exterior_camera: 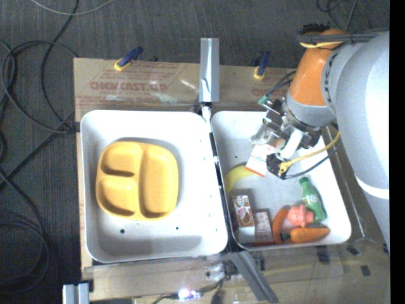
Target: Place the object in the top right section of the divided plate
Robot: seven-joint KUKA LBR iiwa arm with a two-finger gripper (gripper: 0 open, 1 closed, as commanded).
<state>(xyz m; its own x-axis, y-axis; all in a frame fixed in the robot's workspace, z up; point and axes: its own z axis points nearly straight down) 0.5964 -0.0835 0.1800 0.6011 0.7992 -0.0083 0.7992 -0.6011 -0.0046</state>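
A yellow divided plate (138, 179) lies in the left bin (95, 233), with two small sections on its left and one long section on its right. My gripper (267, 152) hangs over the upper middle of the right bin (345, 230). It is shut on a small white and orange carton (256, 162), which sits tilted between its fingers, just above a yellow banana-like toy (237, 177).
Along the right bin's front lie two brown cartons (250, 215), an orange carrot (309, 234), a pink toy (297, 216) and a green bottle (311, 198). A metal divider (209, 68) and the bins' rims stand between the two bins. Yellow cables hang off the wrist.
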